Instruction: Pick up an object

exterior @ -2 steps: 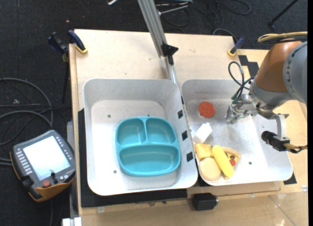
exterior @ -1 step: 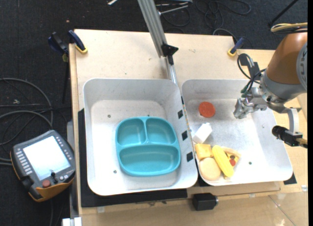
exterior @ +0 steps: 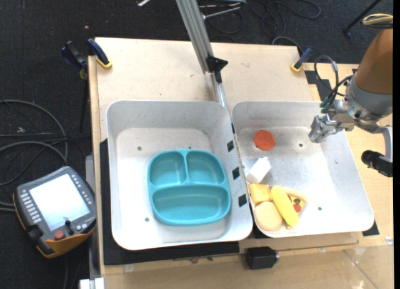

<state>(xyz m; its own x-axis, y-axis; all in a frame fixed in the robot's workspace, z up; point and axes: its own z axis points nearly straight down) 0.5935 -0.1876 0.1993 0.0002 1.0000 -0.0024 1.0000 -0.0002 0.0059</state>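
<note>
In the right bin point(exterior: 337, 175) lie a small round orange-red object point(exterior: 264, 139), a white block point(exterior: 258, 170), and a heap of yellow and tan food-shaped pieces with a banana point(exterior: 284, 207) at the near left corner. My gripper point(exterior: 317, 131) hangs over the bin's far right part, to the right of the orange-red object and apart from it. Nothing shows between its fingers.
The left bin point(exterior: 125, 156) holds a teal three-compartment plate point(exterior: 187, 186). A slanted metal pole point(exterior: 195, 22) rises behind the bins. A teach pendant point(exterior: 53, 209) lies left of the bench. Yellow clamps point(exterior: 103, 61) sit at the bench's far corners.
</note>
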